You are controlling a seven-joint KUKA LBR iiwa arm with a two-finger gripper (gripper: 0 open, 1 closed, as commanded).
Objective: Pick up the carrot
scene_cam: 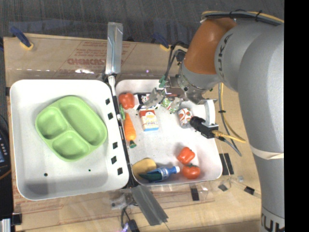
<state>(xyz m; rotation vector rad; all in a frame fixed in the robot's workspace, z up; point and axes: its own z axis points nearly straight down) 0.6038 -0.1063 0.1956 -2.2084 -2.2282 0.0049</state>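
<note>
A green divided plate is seen in the left bin; the carrot lies at frame centre, against the right bin's left wall; the gripper hovers upper centre, its state perhaps hidden by clutter.

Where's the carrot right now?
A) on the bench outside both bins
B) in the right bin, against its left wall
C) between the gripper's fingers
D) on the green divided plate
B. The carrot lies in the right bin along its left wall, just below a red pepper, well apart from the gripper near the bin's top edge.
</note>
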